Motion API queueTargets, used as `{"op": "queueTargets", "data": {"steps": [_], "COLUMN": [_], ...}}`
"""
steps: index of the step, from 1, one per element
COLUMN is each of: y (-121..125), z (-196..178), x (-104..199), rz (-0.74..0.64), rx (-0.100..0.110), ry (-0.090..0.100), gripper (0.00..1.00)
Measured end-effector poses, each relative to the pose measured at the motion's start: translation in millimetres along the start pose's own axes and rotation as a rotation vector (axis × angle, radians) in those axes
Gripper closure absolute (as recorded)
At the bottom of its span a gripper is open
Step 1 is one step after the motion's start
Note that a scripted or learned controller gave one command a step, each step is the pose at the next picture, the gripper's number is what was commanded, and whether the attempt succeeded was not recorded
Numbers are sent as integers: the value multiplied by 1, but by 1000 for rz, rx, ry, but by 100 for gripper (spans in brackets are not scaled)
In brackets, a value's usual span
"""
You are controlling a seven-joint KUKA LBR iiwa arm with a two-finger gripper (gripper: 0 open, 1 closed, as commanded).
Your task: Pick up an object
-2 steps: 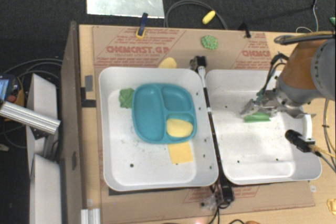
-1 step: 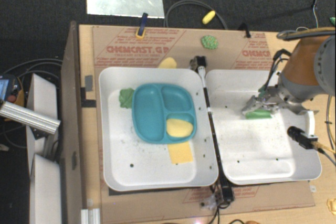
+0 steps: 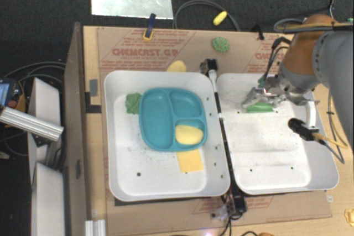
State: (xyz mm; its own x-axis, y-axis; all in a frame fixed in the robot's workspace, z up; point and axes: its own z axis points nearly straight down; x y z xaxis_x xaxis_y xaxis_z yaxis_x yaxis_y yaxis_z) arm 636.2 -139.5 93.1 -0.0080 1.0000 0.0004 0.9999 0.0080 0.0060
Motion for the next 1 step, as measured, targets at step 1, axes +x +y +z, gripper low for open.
{"op": "queueTargets", "data": {"steps": [1], "y": [-14], "z": [-98], "x": [63], "rz": [-2], "rx": [-2], "ry": [1], "gripper": [100]}}
